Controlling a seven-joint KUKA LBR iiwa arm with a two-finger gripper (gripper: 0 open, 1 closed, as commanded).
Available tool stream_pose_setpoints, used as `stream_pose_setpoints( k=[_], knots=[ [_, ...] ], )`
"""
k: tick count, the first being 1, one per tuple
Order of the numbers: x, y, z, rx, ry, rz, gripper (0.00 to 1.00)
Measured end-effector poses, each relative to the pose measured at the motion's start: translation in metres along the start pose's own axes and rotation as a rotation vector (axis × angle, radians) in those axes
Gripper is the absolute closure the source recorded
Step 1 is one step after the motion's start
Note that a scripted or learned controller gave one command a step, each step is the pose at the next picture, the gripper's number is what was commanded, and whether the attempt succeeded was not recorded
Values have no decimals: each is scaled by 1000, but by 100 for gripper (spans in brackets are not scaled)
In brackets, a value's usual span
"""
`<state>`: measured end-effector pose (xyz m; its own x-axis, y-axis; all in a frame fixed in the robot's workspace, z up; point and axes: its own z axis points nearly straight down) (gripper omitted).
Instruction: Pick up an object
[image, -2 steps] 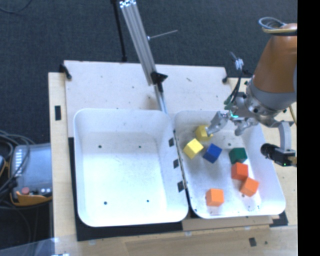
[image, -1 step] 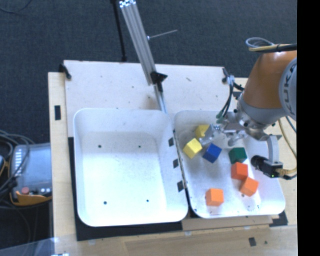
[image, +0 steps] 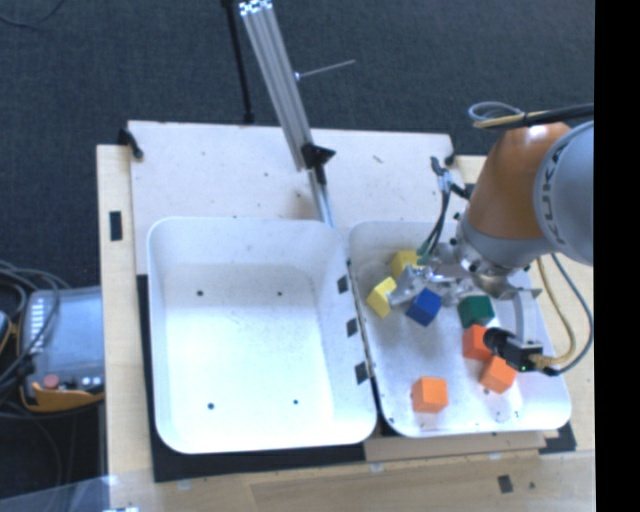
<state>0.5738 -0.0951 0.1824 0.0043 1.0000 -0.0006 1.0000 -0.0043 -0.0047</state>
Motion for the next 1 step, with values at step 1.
stream_pose_setpoints(
  k=[1],
  knots=[
    [-1, 0, 42, -1, 0, 0, 0]
  ],
)
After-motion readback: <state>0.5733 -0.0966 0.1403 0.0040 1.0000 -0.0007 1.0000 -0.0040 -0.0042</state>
